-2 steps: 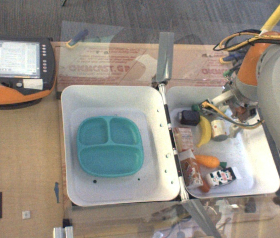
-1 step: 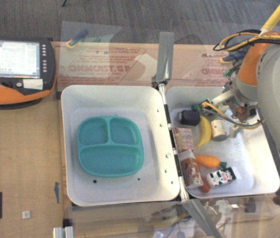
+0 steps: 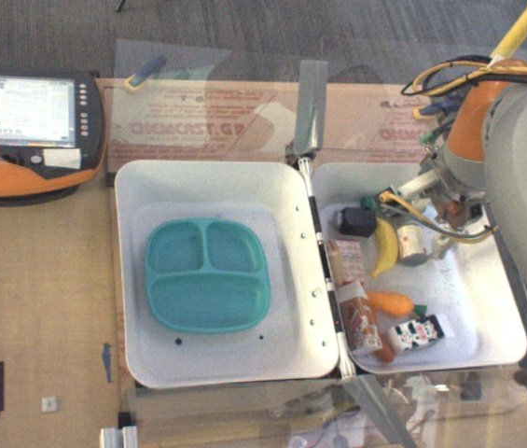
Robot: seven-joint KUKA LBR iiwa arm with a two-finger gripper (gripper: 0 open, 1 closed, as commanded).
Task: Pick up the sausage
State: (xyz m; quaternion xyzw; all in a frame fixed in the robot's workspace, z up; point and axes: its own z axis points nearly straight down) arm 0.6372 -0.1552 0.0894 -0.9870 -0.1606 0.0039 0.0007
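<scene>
While the arm (image 3: 515,147) leans over the right bin's (image 3: 496,329) far edge, its gripper (image 3: 431,224) hangs low by the banana (image 3: 386,247); jaw state can't be told. Sausage (image 3: 359,317) lies along that bin's left wall, toward the near corner, beside a carrot (image 3: 392,302) and small carton (image 3: 418,332). Left bin (image 3: 151,343) holds a teal divided plate (image 3: 207,275).

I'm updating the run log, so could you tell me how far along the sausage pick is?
Nothing looks done yet: the sausage lies along the left wall of the right bin, beside the carrot. In hand: the gripper is low at that bin's far end, near the banana. Left: reach, grasp and lift it.
</scene>
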